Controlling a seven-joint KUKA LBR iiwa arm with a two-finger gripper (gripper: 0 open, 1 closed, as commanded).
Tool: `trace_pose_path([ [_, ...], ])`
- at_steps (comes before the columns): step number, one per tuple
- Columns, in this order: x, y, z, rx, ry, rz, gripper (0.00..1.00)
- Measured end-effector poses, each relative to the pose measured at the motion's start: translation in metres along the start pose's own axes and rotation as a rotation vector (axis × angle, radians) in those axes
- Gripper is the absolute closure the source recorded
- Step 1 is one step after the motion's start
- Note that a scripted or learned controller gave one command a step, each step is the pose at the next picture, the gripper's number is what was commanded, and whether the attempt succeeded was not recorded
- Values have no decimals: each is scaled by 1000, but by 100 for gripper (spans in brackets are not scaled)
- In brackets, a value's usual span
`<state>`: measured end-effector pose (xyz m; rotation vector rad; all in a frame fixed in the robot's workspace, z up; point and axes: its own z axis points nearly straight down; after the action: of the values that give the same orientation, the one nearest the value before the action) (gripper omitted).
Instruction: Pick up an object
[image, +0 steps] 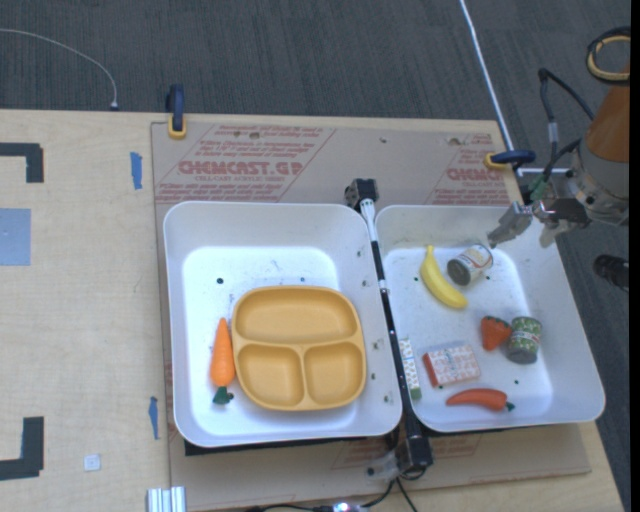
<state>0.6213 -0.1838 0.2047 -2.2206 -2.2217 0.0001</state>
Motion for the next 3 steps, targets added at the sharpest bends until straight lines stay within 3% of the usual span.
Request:
trace_pose_path([
  [1, 8, -24, 100, 1, 0, 1, 0],
  [2, 25, -76, 115, -15, -6, 0, 0],
  [3, 21, -75, 103, -22, -14, 2, 100],
])
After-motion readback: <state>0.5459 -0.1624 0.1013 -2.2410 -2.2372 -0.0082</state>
